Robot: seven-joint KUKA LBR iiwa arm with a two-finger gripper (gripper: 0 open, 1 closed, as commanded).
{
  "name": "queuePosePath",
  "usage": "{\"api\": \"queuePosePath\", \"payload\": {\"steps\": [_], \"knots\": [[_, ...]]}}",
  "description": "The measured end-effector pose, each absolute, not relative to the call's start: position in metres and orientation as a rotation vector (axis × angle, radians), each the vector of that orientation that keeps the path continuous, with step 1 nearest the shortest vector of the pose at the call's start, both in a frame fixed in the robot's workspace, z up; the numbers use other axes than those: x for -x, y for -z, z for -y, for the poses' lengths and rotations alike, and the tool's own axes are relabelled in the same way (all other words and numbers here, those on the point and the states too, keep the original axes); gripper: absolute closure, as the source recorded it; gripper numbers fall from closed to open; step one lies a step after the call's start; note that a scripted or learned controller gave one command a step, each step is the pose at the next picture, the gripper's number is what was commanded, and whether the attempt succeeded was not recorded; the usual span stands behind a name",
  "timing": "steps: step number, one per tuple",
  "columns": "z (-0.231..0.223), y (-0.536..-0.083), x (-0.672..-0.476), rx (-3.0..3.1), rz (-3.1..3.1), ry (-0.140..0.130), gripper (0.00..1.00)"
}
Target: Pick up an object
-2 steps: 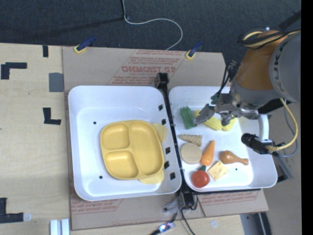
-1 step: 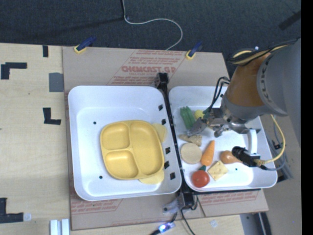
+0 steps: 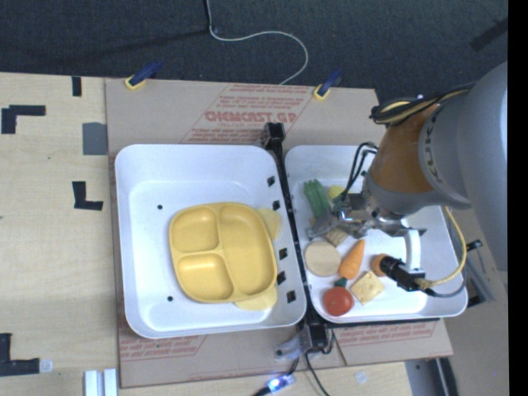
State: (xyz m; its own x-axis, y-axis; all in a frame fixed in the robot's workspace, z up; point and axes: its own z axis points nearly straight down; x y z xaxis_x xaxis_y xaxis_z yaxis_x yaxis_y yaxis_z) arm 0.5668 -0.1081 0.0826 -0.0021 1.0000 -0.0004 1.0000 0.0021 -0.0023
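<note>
Bins sit side by side on the bench, and the black divider (image 3: 285,221) where their rims meet serves as the landmark. Left of the divider, the left bin (image 3: 140,221) holds a yellow compartment plate (image 3: 221,250), its right edge close to the divider, with a pale yellow piece (image 3: 257,299) poking out from under its lower side. Right of the divider, the right bin (image 3: 437,304) holds small toy foods: a green vegetable (image 3: 316,196) just beside the divider near the bin's far end, a round cream-coloured disc (image 3: 322,260) below it, an orange carrot (image 3: 352,258) tilted just right of the disc, a red tomato (image 3: 337,301) near the bin's near rim, and a yellow cheese wedge (image 3: 367,287) touching the tomato's right side. The arm (image 3: 429,155) reaches in from the right, and its gripper (image 3: 342,214) hangs over the food cluster, between the green vegetable and the disc. Whether its fingers are parted or closed, I cannot tell; nothing is visibly held.
</note>
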Motion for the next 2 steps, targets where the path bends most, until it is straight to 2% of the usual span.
{"api": "queuePosePath", "payload": {"steps": [1, 2], "knots": [[0.108, -0.095, -0.567, 2.22, 2.225, -0.002, 1.0], [0.118, -0.149, -0.567, 2.223, 2.224, 0.002, 1.0]]}}
